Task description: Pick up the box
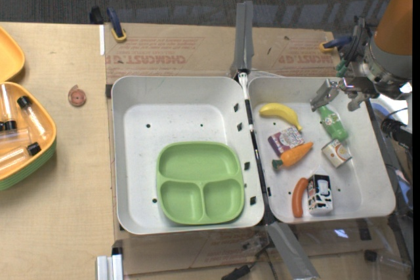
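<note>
From above, the tool (pixel 338 90) hangs over the right bin's (pixel 367 206) far right corner, fingers spread, holding nothing. The box (pixel 320 194) lies near that bin's front rim, touching a sausage (pixel 298 197); a small carton (pixel 336 153) sits between. Best approach, I judge: travel toward the front, descend straight, and close across the box's narrow sides, clear of the sausage.

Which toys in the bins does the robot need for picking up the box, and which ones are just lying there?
For the job:
- black and white box
- small white box
- purple box
- gripper

Just lying about:
- banana
- carrot
- sausage
- green bottle
- green divided plate
</note>
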Motion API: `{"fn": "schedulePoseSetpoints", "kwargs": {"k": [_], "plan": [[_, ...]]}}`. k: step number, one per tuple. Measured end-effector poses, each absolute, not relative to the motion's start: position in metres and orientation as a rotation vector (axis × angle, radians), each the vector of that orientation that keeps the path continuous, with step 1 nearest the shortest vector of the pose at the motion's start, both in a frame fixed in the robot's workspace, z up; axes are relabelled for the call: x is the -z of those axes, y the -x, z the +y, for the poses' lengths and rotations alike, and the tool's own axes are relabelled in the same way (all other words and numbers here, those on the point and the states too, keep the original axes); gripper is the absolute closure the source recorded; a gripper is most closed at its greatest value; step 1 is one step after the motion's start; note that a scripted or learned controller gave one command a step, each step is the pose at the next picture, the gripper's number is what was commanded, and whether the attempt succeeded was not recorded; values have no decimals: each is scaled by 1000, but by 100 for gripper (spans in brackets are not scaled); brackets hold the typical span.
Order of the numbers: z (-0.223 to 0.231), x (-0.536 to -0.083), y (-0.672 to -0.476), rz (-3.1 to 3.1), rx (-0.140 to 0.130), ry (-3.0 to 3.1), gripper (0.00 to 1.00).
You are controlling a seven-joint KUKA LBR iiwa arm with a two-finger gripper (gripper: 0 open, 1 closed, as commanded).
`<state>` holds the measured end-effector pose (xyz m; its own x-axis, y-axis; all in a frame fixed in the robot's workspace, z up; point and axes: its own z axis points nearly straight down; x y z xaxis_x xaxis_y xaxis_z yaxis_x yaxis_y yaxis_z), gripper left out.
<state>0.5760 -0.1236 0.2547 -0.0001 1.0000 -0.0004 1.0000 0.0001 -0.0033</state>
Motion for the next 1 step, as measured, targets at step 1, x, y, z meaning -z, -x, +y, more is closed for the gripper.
{"fn": "schedulePoseSetpoints", "kwargs": {"k": [1], "plan": [[-115,-163,-578,-2507,-3,1890,0]]}}
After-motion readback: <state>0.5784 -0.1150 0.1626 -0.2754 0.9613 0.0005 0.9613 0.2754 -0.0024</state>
